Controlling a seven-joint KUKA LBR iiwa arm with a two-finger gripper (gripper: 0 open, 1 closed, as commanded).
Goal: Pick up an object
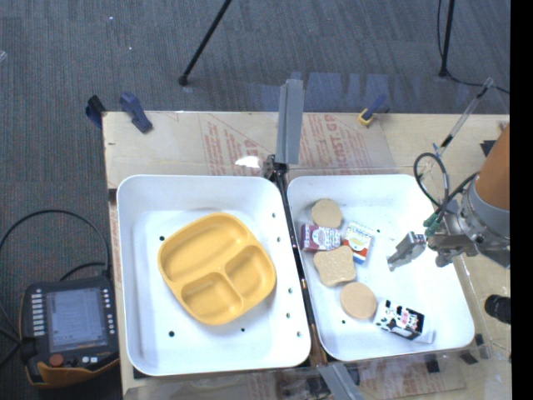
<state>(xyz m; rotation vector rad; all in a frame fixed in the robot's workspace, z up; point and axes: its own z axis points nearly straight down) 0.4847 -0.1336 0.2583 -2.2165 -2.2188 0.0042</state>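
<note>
Toast [335,266] left of gripper [405,251]

The divided plate [217,267] lies in the left bin [133,223]; at its three o'clock, the right bin [400,186] holds bread slices [335,266] and cartons [321,237], the gripper [406,251] at their three o'clock.

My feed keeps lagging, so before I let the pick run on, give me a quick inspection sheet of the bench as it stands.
Surface: two white bins, left bin and right bin, on a wooden bench.
Job's things: in the right bin, bread slice, two round cookies, two small cartons, dark packet.
Clutter: yellow divided plate in the left bin.
Gripper: gripper over the right bin, holding nothing.
Cables: looped at the wrist; floor cable by the control pad.
Surroundings: clamps, stand legs on carpet.
</note>
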